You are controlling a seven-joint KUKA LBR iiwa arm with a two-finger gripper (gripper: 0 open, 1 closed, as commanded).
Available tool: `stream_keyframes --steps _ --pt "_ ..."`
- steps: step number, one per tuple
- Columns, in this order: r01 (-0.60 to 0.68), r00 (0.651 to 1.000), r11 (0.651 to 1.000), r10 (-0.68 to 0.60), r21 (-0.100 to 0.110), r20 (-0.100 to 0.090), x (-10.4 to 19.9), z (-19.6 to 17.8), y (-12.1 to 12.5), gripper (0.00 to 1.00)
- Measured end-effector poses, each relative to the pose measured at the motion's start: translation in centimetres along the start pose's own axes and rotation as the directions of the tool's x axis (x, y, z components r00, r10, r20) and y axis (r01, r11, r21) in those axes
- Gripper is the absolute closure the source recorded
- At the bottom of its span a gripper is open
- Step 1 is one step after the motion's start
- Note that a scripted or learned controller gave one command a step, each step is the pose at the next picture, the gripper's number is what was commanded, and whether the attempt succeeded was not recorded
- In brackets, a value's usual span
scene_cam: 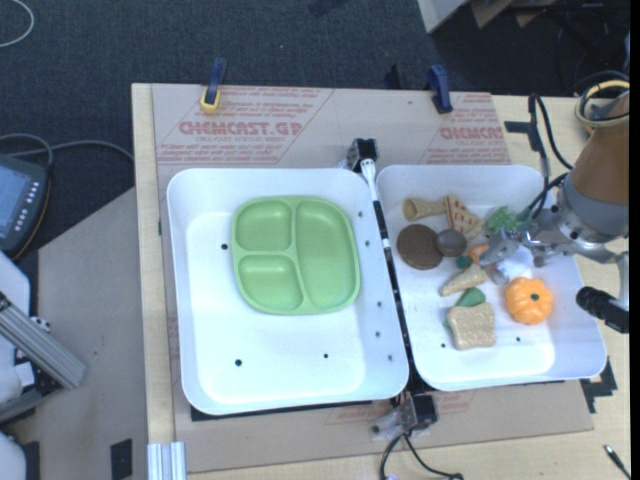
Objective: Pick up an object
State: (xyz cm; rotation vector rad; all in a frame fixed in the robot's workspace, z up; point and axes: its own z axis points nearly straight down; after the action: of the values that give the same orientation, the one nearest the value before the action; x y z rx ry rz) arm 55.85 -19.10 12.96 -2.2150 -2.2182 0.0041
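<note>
The right bin (560,363) holds several toy foods. An orange pumpkin (528,300) lies at the right, and a slice of bread (471,326) sits near the front. A brown round cookie (419,246) lies at the left, with a cone (425,208) and a waffle piece (459,213) behind it. A pale wedge (463,281) and a small green piece (471,296) lie in the middle. My gripper (512,253) hangs low over the middle right of this bin, among a leafy green toy (503,221) and a small orange piece (479,252), just behind the pumpkin.
A green divided plate (296,255) lies in the left bin (200,298). The grey arm with its orange band (605,173) enters over the right bin's far right side. Clamps (211,96) and cables run along the bench edges.
</note>
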Motion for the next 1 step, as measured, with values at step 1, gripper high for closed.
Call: stream_keyframes --steps 1 --pt "-0.002 1.000 1.000 0.002 -0.022 0.010 -0.24 2.67 0.49 0.00"
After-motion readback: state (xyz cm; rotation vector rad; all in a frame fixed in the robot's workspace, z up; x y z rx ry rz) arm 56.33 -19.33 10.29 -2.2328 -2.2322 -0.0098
